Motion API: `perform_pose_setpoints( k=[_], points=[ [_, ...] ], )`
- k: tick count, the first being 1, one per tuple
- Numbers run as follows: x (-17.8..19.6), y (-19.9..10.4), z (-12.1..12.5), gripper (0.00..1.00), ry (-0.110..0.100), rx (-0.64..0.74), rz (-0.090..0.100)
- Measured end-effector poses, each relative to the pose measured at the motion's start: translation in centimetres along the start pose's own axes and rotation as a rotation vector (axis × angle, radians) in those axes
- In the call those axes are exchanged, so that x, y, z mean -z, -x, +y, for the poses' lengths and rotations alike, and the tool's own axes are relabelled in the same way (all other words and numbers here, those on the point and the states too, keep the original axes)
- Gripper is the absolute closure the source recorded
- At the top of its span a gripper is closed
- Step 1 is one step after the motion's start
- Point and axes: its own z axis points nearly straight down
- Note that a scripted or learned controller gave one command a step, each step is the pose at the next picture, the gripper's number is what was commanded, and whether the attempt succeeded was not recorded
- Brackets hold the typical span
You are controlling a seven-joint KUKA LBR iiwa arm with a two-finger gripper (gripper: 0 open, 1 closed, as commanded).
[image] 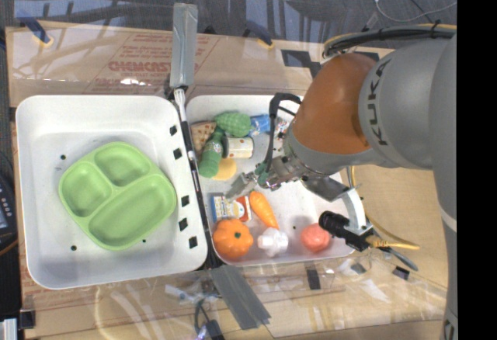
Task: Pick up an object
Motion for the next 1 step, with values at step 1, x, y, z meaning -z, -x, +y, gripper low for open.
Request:
perform_pose_setpoints(
  k=[1],
  points=[
    [-0.88, 2.19, 0.12, 0.0, -0.002, -0.078, -0.002]
  ],
)
